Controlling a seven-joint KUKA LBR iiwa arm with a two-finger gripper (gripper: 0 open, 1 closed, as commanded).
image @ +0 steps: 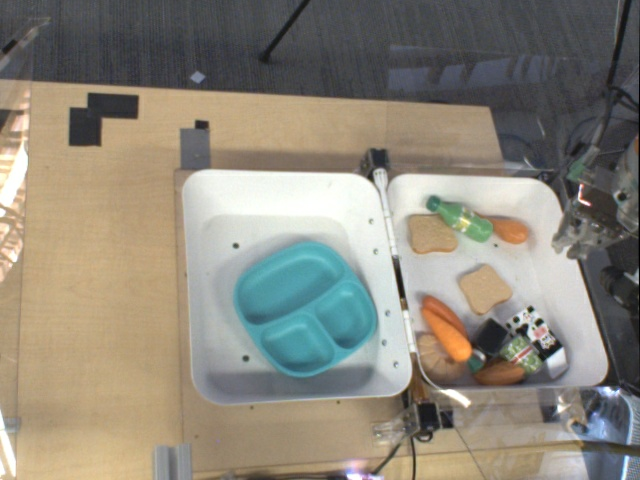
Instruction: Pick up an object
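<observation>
The right bin [575, 298] holds several toy foods. A green bottle [460, 218] lies at the back beside an orange piece [511, 231]. One bread slice [431, 234] sits at the back left and another [485, 288] in the middle. An orange carrot [447, 329] lies at the front left over a tan round piece [432, 353]. A brown sausage [498, 373] and a black-and-white patterned pack [530, 333] sit in the front corner. My gripper [580, 230] hangs over the bin's right rim, apart from all of them.
The left bin [210, 268] holds a teal divided plate [305, 308]. A metal divider bar [392, 258] runs between the two bins. Cables and clamps [420, 420] sit along the bench's front edge.
</observation>
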